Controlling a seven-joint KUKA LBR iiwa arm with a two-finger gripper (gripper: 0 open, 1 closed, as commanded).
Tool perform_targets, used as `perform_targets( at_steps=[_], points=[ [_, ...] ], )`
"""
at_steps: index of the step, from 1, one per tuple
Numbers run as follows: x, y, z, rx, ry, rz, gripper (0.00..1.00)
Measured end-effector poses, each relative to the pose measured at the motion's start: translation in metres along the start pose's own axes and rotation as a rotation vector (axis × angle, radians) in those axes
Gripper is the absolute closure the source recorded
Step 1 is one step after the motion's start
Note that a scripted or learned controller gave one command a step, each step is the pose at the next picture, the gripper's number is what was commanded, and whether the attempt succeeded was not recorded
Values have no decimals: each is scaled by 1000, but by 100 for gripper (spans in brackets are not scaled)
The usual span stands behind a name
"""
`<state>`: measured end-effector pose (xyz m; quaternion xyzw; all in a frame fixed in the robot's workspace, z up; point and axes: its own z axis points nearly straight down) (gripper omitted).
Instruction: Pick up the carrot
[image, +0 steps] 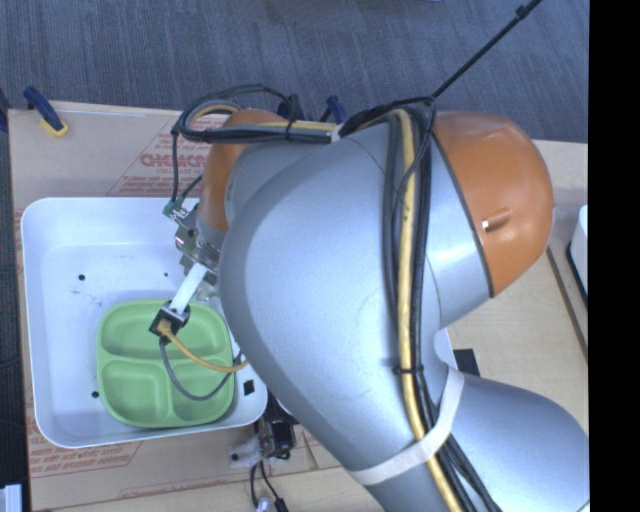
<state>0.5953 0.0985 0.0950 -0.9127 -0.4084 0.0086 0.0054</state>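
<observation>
One blue clamp (46, 110) pinned the cardboard sheet (100, 170) at the far left corner, likely to stop it sliding. One white bin (30, 300) sat on it and held one green plate (130, 385) with three compartments, all bare. Loose cables (195, 375) drooped over the plate from the wrist. The arm (340, 300) reached low over the bin's right side, judged mid-approach. Gripper (192, 248) tucked under the arm, so its opening and any hold couldn't be told. Carrot location couldn't be told either, probably beneath the arm. One orange band (505, 210) on the right.

The carrot is hidden behind the arm (330, 300); its pose cannot be told.
</observation>
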Motion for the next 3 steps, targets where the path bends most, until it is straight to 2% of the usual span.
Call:
perform_targets(
  at_steps=[1, 2, 3],
  points=[
    [-15, -29, -48, -5, 3, 113, 100],
    [-95, -43, -93, -3, 2, -115, 100],
    [-116, -18, -212, -15, 4, -262, 100]
  ],
)
